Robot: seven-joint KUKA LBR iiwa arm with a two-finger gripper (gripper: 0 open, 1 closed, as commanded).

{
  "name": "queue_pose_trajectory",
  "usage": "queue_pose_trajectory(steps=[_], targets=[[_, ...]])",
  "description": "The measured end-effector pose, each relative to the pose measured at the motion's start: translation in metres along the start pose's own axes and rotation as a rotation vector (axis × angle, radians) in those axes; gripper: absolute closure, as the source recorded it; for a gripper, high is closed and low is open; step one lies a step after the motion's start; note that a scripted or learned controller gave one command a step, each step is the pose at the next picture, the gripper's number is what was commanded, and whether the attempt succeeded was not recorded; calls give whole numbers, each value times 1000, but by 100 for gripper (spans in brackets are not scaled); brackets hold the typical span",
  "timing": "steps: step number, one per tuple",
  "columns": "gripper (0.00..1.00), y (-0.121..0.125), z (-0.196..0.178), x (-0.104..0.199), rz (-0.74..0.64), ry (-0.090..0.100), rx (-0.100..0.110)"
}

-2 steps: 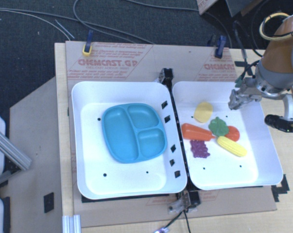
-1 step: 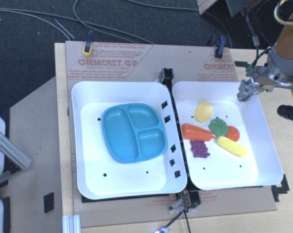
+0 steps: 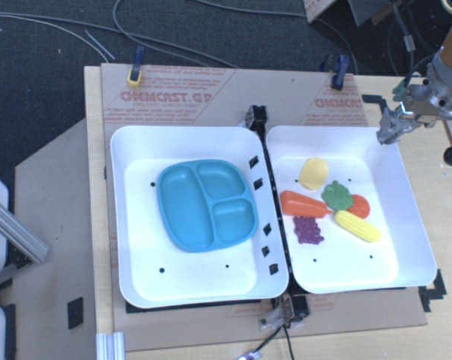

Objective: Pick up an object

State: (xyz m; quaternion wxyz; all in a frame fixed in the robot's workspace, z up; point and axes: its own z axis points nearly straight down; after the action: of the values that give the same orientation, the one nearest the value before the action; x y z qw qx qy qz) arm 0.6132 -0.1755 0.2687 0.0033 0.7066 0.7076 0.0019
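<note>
Toy food (image 3: 327, 201) below-left of fingers (image 3: 388, 134)

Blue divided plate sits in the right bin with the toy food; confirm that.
Wrong bin. The camera view shows the blue divided plate alone in the left bin; the toy food lies in the right bin.

Divided tray (image 3: 207, 204) lies in left bin (image 3: 128, 201); toy foods (image 3: 327, 201) cluster in right bin (image 3: 405, 223), apparently touching.
</note>
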Motion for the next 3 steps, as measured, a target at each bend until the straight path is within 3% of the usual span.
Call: queue_pose_trajectory(steps=[1, 3], targets=[[100, -2, 1, 53, -4, 4, 9], [100, 20, 3, 160, -3, 3, 5]])
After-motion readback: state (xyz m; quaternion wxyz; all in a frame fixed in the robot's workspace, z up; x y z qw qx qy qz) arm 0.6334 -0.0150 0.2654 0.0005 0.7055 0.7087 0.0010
